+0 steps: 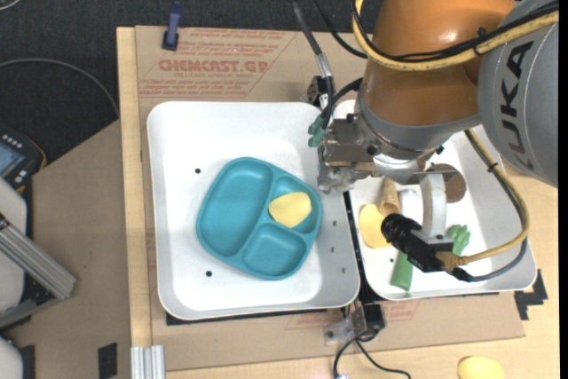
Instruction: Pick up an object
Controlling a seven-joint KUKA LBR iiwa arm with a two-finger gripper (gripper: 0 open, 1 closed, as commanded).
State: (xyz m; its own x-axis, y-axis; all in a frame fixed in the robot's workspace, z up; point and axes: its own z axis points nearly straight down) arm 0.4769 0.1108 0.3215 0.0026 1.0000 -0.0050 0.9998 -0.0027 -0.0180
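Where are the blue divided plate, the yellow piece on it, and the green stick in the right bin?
blue divided plate [232, 213]: camera view, left compartment floor.
yellow piece [290, 209]: camera view, its middle.
green stick [403, 272]: camera view, lower end.

Robotics laboratory. Industrial KUKA arm over a cardboard-covered bench. Loose cables on dark carpet.

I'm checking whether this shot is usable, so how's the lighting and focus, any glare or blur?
Camera view: light is even and soft; the left bin is bright white but keeps its edges, with faint shadow under the blue plate. The plate and the yellow piece on it look sharp. The arm's orange band, close to the lens, carries a soft sheen and shadows the right bin.
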